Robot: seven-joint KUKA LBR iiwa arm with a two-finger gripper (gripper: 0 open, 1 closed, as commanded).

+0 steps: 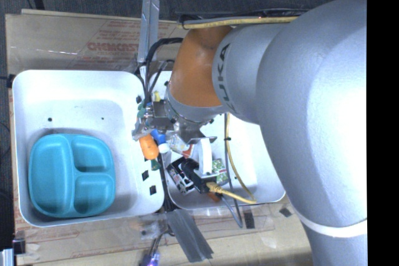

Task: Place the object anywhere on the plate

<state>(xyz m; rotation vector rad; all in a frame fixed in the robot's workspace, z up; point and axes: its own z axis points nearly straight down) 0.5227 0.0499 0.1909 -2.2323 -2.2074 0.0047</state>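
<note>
Arm comes in from the right and covers most of the right bin; the orange band sits just above the wrist, over the divide between the two bins. Gripper hangs low over that divide, at the left bin's right wall. Can't tell its state, since the wrist hardware and cabling clutter the view there. A small orange object shows right at the gripper, just inside the left bin near its right wall, with a blue and white bit touching it on the right. It reads as slightly elongated, long axis roughly up-down in the view, tilted a little; which end points where I can't resolve. Whether it's pinched or just sitting beside the tool can't be told from this angle. Blue plate, three compartments, lies flat in the lower-left corner of the left bin, well apart from the orange object, with bare white bin floor between them. Upper half of the left bin is open floor. In the right bin, black and white clutter sits near the lower-left corner, partly under the arm. A yellow cable crosses that corner.
</note>
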